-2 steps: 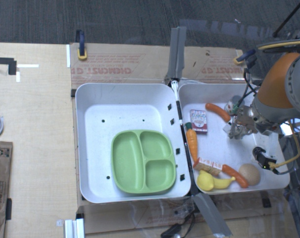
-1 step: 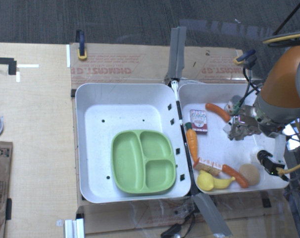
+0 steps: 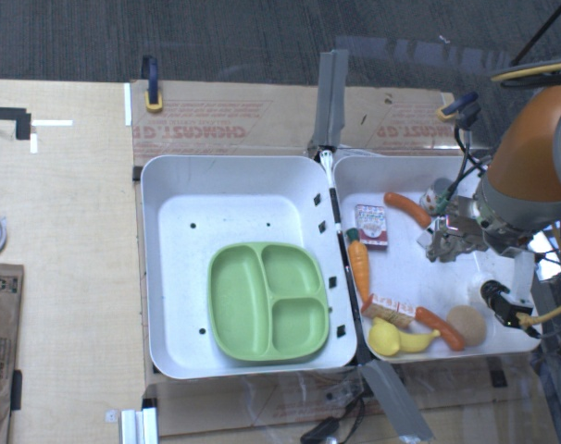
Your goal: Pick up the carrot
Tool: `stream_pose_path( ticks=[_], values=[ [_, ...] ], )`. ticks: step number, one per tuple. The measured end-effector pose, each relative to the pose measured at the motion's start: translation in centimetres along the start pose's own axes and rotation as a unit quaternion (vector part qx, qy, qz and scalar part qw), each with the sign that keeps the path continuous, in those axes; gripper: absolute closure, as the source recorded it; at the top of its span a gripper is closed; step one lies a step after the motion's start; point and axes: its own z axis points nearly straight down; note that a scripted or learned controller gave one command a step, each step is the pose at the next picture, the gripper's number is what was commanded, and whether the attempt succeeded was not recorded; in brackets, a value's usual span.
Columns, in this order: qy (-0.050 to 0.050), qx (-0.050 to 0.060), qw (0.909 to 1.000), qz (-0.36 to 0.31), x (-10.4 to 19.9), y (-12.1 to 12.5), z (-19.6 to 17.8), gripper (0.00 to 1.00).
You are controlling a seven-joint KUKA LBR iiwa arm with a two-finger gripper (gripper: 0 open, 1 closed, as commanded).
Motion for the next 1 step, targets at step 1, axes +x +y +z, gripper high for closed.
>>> stream_pose_path(
  ticks=[1],
  values=[
    [0.000, -0.001, 0.9998, 0.021, 2.79, 4.61, 8.53, 0.00]
  ],
)
